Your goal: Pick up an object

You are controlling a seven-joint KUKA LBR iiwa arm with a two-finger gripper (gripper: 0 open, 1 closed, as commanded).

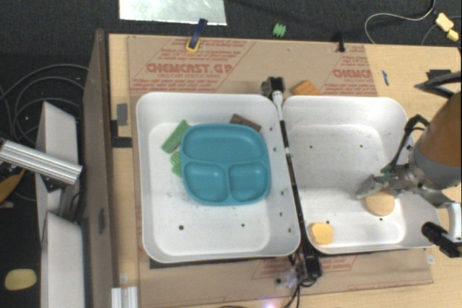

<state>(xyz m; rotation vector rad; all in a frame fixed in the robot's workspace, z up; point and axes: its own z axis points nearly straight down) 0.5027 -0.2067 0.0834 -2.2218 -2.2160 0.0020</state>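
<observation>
In the right bin [346,119], a pale tan round object [380,205] lies near the right wall. My gripper [378,186] hangs directly over its upper edge, reaching in from the right, and hides part of it. A small orange-yellow object [322,233] rests at the front left of the same bin, apart from the gripper. The left bin [155,155] holds a blue divided plate [224,164]. Green pieces [174,137] show past the plate's left edge, and a brown block [245,122] past its back edge.
The bins meet along a dark seam [286,155] with a clamp [274,88] at the back. An orange-tan block [304,89] lies on the cardboard behind the right bin. Cables [404,18] run at the back right. The middle of the right bin is bare white floor.
</observation>
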